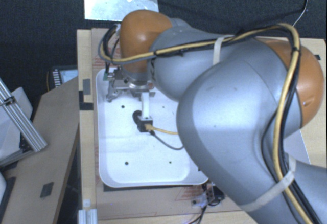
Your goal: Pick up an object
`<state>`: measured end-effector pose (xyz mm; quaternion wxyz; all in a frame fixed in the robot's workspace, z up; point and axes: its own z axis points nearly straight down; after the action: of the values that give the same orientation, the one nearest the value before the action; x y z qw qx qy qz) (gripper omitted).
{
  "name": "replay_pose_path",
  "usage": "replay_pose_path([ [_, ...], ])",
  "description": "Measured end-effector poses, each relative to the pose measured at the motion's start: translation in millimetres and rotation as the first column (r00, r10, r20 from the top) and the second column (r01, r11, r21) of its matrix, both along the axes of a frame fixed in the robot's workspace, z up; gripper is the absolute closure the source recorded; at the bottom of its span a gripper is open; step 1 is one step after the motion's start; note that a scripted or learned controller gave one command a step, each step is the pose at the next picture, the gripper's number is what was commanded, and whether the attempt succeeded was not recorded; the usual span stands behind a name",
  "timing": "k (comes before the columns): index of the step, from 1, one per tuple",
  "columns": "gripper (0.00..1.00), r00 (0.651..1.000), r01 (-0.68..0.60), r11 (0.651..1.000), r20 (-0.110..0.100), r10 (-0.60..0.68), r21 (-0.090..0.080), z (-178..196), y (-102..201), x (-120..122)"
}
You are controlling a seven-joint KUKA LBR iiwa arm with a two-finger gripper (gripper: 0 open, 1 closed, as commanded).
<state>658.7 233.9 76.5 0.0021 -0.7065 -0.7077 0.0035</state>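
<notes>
One gripper [125, 90] hangs over the white bin [117, 169], centre-left (openness: cannot tell); approach stage, next descend and close.

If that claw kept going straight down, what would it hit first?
Probably the floor of the white bin: the gripper points down over its far end, where the floor looks bare, though depth is unclear.

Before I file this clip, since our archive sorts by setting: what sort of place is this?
Probably a robotics lab or test cell: a grey and orange robot arm reaches over a shallow white bin on a bench, with aluminium framing alongside.
</notes>
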Motion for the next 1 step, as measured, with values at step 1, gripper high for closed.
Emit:
replay_pose_path([
  [1, 0.0, 1.0, 0.0, 1.0, 0.017, 0.0, 0.007, 126.6, 1.7, -34.4],
])
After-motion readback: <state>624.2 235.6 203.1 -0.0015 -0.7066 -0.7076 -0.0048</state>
